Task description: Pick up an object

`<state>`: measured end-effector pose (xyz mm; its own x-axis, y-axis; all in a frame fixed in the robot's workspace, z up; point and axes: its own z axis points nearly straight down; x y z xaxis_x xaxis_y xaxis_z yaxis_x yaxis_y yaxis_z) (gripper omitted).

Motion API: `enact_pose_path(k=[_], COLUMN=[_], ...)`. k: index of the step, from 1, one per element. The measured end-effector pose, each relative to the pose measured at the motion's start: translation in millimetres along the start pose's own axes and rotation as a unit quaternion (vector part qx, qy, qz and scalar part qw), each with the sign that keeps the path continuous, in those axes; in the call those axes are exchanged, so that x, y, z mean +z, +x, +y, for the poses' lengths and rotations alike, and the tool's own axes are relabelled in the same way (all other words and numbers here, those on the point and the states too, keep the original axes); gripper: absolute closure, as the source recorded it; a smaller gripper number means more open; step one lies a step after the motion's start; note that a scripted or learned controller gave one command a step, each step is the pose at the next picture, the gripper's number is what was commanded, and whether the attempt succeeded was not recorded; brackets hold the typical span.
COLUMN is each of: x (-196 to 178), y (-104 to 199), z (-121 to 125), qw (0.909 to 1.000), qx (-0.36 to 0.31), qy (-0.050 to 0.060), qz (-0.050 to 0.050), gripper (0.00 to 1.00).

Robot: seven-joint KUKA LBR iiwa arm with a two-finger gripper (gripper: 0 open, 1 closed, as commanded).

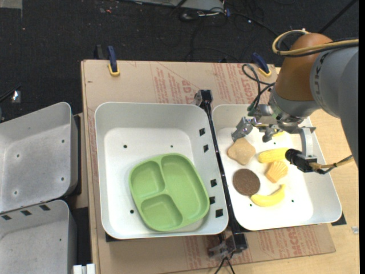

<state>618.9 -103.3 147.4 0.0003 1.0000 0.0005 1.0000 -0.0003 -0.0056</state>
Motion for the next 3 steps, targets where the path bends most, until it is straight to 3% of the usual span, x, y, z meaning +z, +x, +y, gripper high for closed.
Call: enact_pose_path(k=[1, 2, 3], x=[53.7, 38.8, -16.3], y=[0.6, 0.0, -3.7], z=[-0.5, 1.7, -7.2], qw=[1.0000, 1.0000, 1.0000], qx=[0.000, 0.001, 0.001], qy=[-0.001, -0.005, -0.005], qz=[0.000, -0.001, -0.001], gripper=[0.00, 1.00, 1.00])
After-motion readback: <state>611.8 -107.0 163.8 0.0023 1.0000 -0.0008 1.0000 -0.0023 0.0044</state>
